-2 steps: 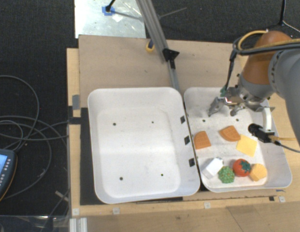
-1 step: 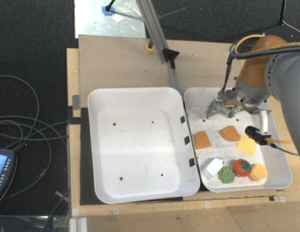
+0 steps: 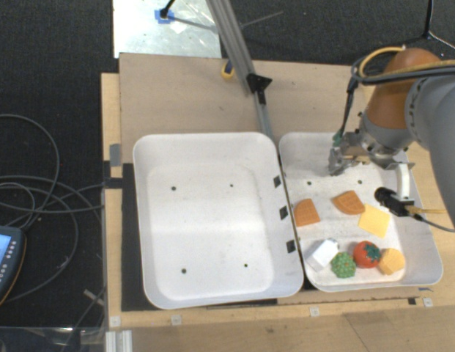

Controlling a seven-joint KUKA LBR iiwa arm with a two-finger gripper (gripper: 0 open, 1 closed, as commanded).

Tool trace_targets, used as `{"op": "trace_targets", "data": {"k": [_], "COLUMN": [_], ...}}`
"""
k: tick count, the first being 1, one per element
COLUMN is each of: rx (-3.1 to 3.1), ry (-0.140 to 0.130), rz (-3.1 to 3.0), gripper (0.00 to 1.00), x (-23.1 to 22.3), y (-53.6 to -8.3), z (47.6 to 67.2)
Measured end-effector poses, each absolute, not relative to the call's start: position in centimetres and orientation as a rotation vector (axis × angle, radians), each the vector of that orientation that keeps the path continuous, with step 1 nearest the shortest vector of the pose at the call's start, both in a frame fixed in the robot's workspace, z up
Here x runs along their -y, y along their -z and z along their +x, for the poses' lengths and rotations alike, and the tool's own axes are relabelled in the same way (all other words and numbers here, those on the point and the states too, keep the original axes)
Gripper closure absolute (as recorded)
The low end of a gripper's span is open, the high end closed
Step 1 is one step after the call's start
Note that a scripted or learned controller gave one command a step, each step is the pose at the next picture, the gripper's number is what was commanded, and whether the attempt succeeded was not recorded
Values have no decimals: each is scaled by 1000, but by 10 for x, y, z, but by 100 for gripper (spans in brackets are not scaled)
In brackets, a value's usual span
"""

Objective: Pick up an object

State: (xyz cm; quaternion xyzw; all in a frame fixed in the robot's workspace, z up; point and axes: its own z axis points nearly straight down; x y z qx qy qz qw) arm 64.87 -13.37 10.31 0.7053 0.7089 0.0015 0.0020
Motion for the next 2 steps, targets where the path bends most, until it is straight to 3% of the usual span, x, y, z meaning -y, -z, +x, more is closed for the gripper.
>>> {"op": "trace_targets", "data": {"k": [2], "rx": [-2224], "ry": [-7], "rz": [2211], "gripper": [100], "x": [127], "y": [-210], "z": [646]}}
